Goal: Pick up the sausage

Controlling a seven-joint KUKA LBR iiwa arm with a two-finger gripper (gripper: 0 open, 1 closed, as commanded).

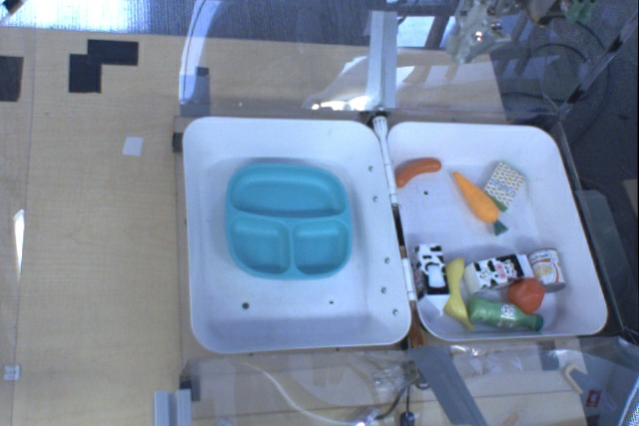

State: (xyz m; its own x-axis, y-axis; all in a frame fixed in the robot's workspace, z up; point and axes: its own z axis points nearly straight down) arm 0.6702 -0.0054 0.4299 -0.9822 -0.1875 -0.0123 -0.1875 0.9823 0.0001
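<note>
The two-finger metal gripper is hanging in the upper right of the frame, above and beyond the right white plastic bin, and whether its fingers are spread or pressed together cannot be told (glare and cabling are blurring them). The short reddish-orange sausage is lying in that bin's upper left corner, just beside the dividing wall. The approach step seems to be in hand; the next move is calling for travelling down-frame and descending over the sausage. The orange plastic carrot is lying near its right, leaving some room, while the wall is crowding its left.
</note>
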